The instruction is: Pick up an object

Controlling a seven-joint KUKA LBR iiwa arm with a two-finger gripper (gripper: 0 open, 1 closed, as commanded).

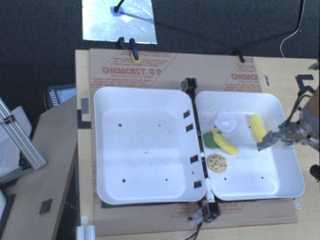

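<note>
The right bin [285, 184] holds several small objects. A yellow corn-like piece [257, 126] lies near its right side. A clear white cup [226, 122] sits toward the back, with a yellow banana [224, 143] and a green item [209, 139] in front of it. A round cookie [216, 162] lies near the divider. My gripper [271, 138] reaches in from the right, low over the bin's right part. It is just below and to the right of the corn-like piece, and nothing is seen held in it.
The left bin [145, 149] stands beside the right one, with black clips [194, 159] along the shared edge. A cardboard sheet [165, 66] lies under both bins. A shiny metal plate [119, 14] lies beyond the bench.
</note>
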